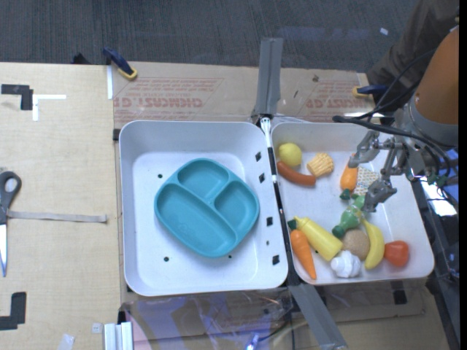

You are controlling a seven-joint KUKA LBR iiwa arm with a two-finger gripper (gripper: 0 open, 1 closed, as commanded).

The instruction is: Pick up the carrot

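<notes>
A: What takes up the most room?

B: Two white bins side by side. The left bin [139, 217] holds a blue divided plate [207, 207], tilted on the bin floor. The right bin [419, 228] is crowded with toy food.

A: And the arm?

B: It comes in from the right, and its gripper [373, 172] hangs over the upper right part of the right bin. Its fingers are spread apart with nothing between them. A small orange piece [349, 177] lies just left of it.

A: Where is the carrot?

B: The carrot [303, 253] lies at the lower left of the right bin, close to the wall shared with the left bin. It is plain orange, thick at one end and tapering to a point.

A: Which way does it point?

B: Its long axis runs from upper left to lower right; the thick end is toward the upper left, the tip toward the bin's near wall.

A: What lies around it?

B: A yellow bottle-shaped piece [319, 237] lies just right of it, nearly parallel. Further right are a banana [375, 244], a white garlic [346, 265] and a red tomato [396, 252]. Up top, a lemon [290, 154] and a red sausage [295, 176].
</notes>
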